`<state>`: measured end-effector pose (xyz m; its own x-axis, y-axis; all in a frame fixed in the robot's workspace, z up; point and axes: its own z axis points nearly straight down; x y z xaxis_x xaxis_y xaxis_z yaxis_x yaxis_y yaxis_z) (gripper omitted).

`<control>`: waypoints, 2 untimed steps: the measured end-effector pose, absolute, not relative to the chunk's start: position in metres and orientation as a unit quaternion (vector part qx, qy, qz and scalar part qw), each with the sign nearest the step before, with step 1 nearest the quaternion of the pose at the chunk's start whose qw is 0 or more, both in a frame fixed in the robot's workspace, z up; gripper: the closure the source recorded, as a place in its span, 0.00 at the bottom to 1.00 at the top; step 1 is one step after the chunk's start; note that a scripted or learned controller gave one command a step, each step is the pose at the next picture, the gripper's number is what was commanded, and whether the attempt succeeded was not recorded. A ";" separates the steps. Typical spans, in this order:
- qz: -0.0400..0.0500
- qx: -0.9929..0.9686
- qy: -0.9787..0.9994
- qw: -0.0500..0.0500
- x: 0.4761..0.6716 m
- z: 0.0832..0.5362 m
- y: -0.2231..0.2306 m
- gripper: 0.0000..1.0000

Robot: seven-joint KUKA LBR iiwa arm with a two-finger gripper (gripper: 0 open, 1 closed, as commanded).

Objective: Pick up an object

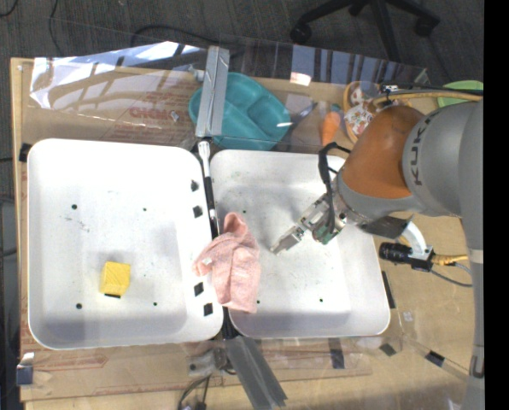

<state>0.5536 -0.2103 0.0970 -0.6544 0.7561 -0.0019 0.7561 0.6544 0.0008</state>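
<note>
A pink cloth (231, 263) lies crumpled over the left edge of the right bin (357, 310), next to the divider between the bins. A small yellow block (115, 278) rests in the lower part of the left bin (58, 169). My gripper (294, 237) hangs over the middle of the right bin, pointing left toward the cloth and a short way to its right. Nothing shows between its fingers.
A teal bowl-like container (242, 116) sits behind the bins, beside a sheet of clear plastic (109, 84). An orange item (330, 127) and a small round patterned object (357, 109) lie at the back right. The arm covers the right bin's right side.
</note>
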 end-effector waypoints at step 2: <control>0.000 0.462 0.887 0.000 0.623 0.103 -0.209 1.00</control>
